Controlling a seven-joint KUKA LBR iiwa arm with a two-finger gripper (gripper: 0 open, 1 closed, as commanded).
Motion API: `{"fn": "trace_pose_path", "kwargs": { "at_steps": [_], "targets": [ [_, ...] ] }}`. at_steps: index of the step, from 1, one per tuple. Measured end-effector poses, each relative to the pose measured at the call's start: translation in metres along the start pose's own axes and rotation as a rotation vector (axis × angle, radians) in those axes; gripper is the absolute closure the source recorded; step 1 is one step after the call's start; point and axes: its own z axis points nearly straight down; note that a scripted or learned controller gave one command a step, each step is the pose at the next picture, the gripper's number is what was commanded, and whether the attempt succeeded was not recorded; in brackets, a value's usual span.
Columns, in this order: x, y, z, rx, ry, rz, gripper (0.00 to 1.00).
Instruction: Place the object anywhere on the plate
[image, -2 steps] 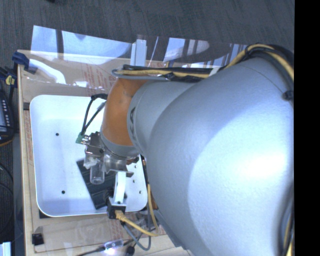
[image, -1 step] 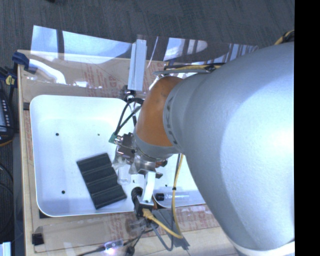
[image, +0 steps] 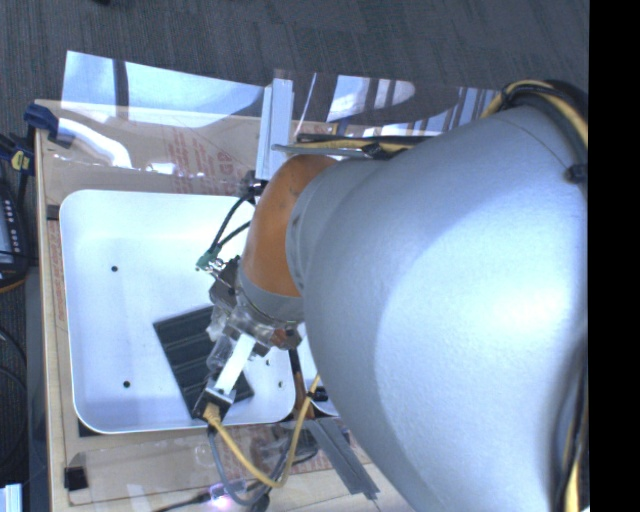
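Note:
A dark, flat, ribbed rectangular piece lies at a slant on the floor of the left bin, near its front right corner. My gripper hangs right over that piece's right edge, below the orange band of the wrist. The gripper's body covers part of the dark piece. I cannot tell whether anything is held. The big grey arm hides the right bin almost entirely.
The left bin's white floor stretches bare to the left and back of the dark piece, with two small dark dots on it. A clear wall stands behind the bins. Yellow cables hang over the bench's front edge.

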Motion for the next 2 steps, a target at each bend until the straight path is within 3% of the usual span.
{"fn": "trace_pose_path", "kwargs": {
  "at_steps": [1,2],
  "targets": [
    [0.01,-0.009,0.036,0.003,-0.002,-0.081,1.0],
    [-0.013,0.063,-0.001,-0.002,0.001,-0.334,1.0]
  ]
}}
